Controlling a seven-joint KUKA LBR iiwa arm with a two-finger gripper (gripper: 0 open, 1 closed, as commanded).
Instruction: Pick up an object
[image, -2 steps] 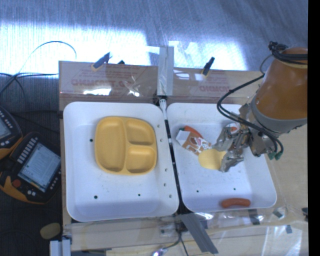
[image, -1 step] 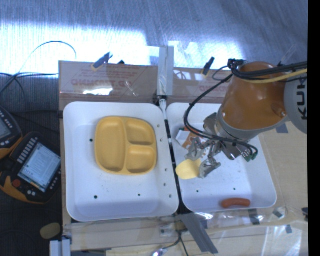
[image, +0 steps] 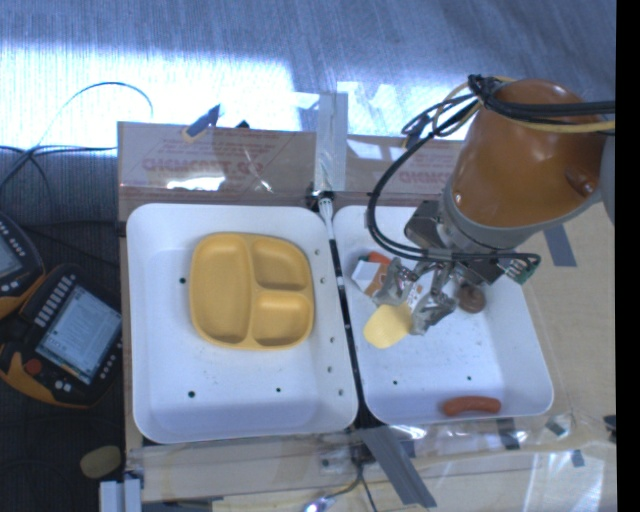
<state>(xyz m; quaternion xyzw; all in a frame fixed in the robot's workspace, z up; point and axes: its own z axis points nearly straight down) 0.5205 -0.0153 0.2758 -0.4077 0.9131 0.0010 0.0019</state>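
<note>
As we take stock from above, we log two white bins side by side. Left bin (image: 170, 400): one yellow divided tray (image: 251, 290), lying flat near the middle. Right bin (image: 520, 385): the gripper (image: 420, 300) low over its upper left part, jaws spread, nothing between them. Just beside the fingertips, toward the bin's centre, a pale yellow wedge (image: 386, 326), touching or nearly touching one finger; we cannot tell which. At the gripper's far side, a small orange-and-white packet (image: 371, 270). To its right, a small brown round piece (image: 471, 297). Near the front wall, well apart, a reddish sausage (image: 472, 406).

Handling, as we judge it: the wedge looks light, probably a plastic or foam toy, smooth and apt to slip. We would close across its broad flat faces, near its thick end, rather than on the tapering edge.
</note>
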